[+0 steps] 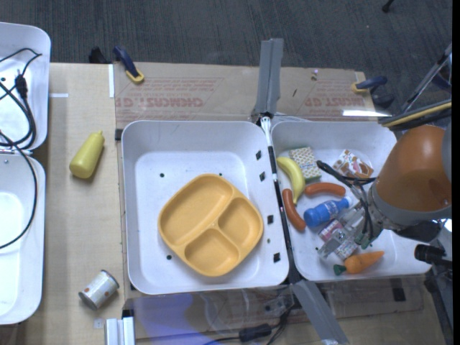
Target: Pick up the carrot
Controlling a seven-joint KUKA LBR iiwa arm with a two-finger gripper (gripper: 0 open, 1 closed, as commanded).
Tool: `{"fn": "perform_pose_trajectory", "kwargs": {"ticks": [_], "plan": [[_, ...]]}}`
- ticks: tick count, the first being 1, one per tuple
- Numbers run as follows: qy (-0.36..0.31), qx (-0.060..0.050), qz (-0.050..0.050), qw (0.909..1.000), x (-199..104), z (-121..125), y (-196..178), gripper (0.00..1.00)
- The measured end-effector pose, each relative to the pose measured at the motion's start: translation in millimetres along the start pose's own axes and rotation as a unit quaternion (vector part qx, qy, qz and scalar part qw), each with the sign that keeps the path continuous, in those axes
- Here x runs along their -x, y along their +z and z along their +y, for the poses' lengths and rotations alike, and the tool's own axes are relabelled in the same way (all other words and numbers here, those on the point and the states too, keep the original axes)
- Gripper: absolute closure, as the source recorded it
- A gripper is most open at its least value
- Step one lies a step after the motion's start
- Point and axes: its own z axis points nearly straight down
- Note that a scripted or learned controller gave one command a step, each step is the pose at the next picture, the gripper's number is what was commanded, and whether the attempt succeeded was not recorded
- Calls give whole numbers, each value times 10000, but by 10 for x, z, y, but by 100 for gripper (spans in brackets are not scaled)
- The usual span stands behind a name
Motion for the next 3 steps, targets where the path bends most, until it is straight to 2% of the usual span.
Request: {"fn": "perform_pose_trajectory", "kwargs": {"ticks": [1,2,3], "plan": [[-534,6,-13,9986,387,-363,-6,0],[-521,12,-14,9986,391,-358,-93,100],[-524,11,-14,9986,390,-359,-93,0]]}}
